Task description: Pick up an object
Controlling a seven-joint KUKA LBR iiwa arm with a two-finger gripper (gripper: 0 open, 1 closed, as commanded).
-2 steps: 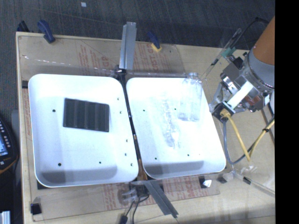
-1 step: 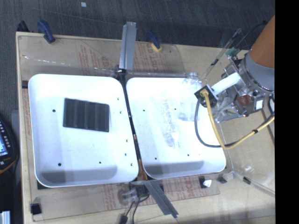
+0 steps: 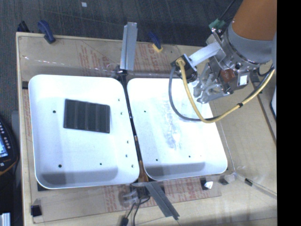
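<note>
Dark carpet surrounds a wooden bench [image 3: 70, 206] bearing 2 white bins [image 3: 42, 126]; fingers' [image 3: 204, 95] state unclear

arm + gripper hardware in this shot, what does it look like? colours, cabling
The arm has an orange section above a grey wrist ring. The gripper is a cluster of bare metal parts with a white bracket. A yellow cable and a thin black one loop beneath it.

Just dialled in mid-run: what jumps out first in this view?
The dark ribbed rectangular pad lying flat in the left white bin stands out most. Next, the grey arm's hand hangs over the right white bin's far right corner, with a yellow cable looping below it.
</note>
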